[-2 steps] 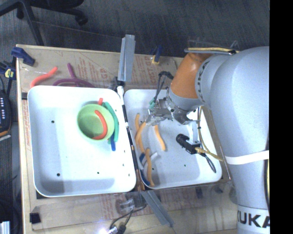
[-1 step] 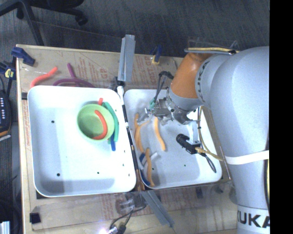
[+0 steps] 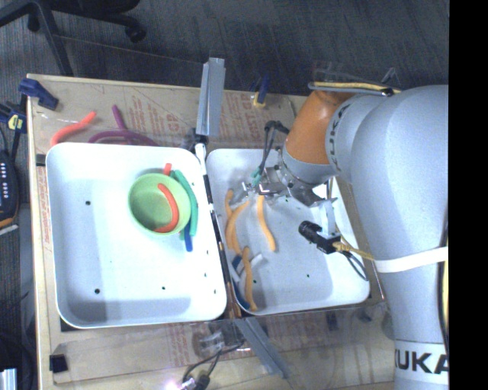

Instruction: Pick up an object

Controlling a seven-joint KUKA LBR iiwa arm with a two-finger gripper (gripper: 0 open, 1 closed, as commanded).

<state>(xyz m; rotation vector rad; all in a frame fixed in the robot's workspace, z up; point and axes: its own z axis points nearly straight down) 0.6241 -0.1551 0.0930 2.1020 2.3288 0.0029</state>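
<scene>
Starting at the left bin (image 3: pixel 76 266), you are seeing a green bowl (image 3: pixel 156 202); the right bin (image 3: pixel 305 293) is holding orange strips (image 3: pixel 266 223). Your end effector (image 3: pixel 259 185) is hovering over them, grip state unclear, so centre on one strip before descending.

wooden bench (image 3: pixel 114 103), blue clamp (image 3: pixel 36 91), office chair base (image 3: pixel 91 19)

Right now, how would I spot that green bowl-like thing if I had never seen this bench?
Start at the left white bin, the one away from the grey arm. In its upper middle sits a round light-green bowl. It is the bin's one round, hollow thing; an orange strip curls inside it, and green and blue strips hug its right edge.
</scene>
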